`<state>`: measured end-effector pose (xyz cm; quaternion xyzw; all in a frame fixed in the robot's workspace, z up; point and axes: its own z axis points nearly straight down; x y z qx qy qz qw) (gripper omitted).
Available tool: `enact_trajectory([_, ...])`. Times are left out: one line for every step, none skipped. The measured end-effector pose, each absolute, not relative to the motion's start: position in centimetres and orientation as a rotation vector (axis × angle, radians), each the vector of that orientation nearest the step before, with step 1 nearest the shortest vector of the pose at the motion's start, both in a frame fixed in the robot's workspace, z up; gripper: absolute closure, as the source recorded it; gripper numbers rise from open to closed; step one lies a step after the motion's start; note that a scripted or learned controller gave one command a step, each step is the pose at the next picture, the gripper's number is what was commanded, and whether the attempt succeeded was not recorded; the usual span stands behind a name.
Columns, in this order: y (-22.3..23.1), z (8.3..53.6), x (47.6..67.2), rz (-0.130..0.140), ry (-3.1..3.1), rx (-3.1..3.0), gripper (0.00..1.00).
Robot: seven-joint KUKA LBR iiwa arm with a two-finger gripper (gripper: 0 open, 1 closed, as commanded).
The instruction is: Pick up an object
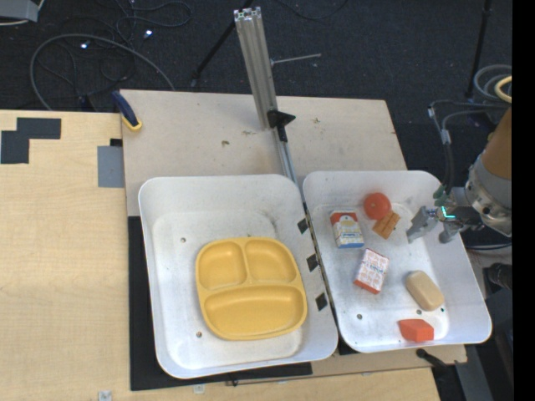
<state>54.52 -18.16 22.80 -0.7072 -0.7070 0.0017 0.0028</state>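
The right bin (458,261) holds several small items: a red ball (376,204), a brown block (385,225) just below it, a white and red carton (346,229), a red patterned packet (371,271), a tan oblong piece (425,290) and an orange-red wedge (416,330). My gripper (432,225) hangs over the bin's upper right part, to the right of the brown block and above the tan piece. Its two grey fingers (417,226) stand apart and open, with nothing between them.
The left bin (167,224) carries a yellow divided plate (250,287). A metal post (257,65) rises behind the bins, with a rod running down to the gap between them. Wooden bench boards lie to the left and behind.
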Motion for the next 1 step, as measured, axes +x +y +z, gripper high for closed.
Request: enact_trajectory([-18.17, 22.93, 54.6, 0.003, -2.22, -2.219, 0.0])
